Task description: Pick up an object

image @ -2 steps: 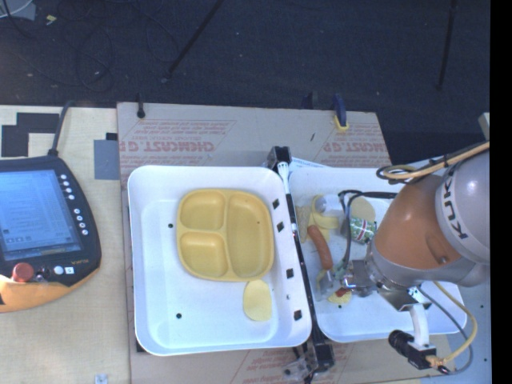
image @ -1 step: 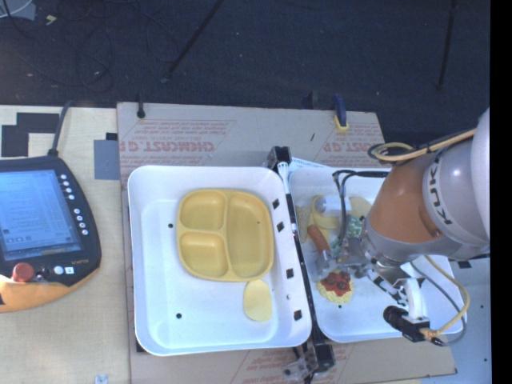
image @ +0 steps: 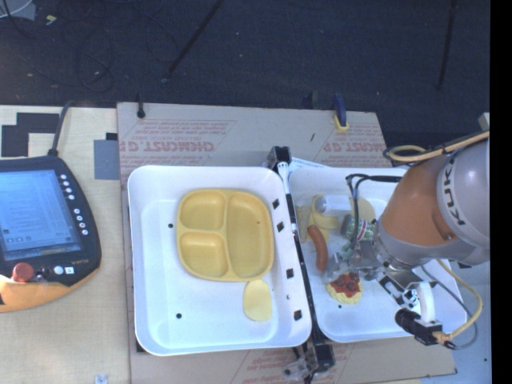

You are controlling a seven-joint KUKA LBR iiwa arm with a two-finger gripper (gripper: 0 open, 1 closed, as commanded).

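Two white bins side by side on a bench. Left bin point(image: 152, 294): yellow divided plate point(image: 224, 234), pale yellow disc point(image: 258, 300) just below it. Right bin point(image: 368, 330): hot dog point(image: 318, 246), yellow scraps point(image: 324, 214), red-topped toy food point(image: 345, 286). Gripper point(image: 358, 250) low among these; grip state impossible to tell. Control tablet point(image: 40, 222) far left.

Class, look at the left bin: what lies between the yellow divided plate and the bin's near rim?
In the camera view, a pale yellow disc lies on the left bin's floor, just below the yellow divided plate.
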